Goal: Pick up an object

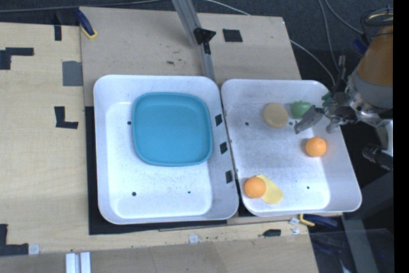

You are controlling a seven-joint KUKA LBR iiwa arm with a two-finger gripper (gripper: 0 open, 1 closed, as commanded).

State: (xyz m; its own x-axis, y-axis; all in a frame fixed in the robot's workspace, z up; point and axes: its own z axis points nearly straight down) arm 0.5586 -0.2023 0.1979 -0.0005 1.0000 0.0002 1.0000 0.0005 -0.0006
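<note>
The right bin [332, 201] holds a tan round object [276, 115], a green object [299, 108] beside it, an orange ball [316, 148] and a second orange ball [254, 187] touching a pale yellow piece [272, 192]. My gripper [314, 126] hangs over the bin's right side, just above the first orange ball and right of the green object. Its two dark fingers stand apart, open, with nothing between them.
The left bin [115, 201] holds a blue square plate [171, 128]. A grey metal bar [185, 3] slants down from the top to the gap between the bins. Cables run across the dark floor at the top right.
</note>
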